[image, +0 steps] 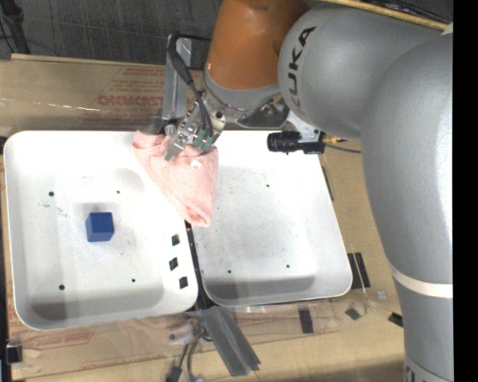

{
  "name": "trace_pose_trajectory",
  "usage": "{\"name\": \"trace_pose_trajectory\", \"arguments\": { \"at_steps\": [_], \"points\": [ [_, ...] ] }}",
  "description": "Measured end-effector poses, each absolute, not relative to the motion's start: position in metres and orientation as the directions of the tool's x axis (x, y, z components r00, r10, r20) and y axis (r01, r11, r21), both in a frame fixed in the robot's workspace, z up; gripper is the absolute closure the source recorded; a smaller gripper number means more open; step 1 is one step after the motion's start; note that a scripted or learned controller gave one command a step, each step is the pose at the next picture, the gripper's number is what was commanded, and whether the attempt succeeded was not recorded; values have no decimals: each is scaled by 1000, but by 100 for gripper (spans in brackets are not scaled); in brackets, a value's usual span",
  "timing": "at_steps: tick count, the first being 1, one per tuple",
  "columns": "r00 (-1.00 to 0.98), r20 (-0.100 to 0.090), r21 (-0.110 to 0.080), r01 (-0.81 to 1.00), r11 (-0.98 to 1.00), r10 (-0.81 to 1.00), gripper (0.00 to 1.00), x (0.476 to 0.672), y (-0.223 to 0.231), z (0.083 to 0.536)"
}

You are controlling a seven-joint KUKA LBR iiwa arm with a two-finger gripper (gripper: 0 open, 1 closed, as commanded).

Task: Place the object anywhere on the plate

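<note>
A pink cloth (190, 180) hangs in a loose triangle over the divide between the two bins, its tip reaching down to the shared rim. My gripper (178, 143) is at the cloth's top edge, near the back of the bins, and its fingers are shut on the bunched fabric there. A small blue cube (100, 226) sits on the floor of the left bin (32, 181), well to the left of the cloth and below it in the view.
The right bin (303, 237) lies under the arm's wrist, and the large grey arm body (382, 134) covers the right side. A black fitting (291, 142) sticks out near the right bin's back rim. Black tape marks (175, 263) sit by the divide.
</note>
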State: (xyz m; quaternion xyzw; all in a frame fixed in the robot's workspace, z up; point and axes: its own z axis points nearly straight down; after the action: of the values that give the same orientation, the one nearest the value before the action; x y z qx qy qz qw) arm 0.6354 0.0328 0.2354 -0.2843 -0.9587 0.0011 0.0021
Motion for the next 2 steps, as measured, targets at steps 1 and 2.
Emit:
{"name": "trace_pose_trajectory", "arguments": {
  "at_steps": [1,2],
  "points": [
    [-985,5,-2,172,985,172,100,618,88,240],
    [-1000,3,-2,-2,1000,-2,100,606,137,235]
  ]
}}
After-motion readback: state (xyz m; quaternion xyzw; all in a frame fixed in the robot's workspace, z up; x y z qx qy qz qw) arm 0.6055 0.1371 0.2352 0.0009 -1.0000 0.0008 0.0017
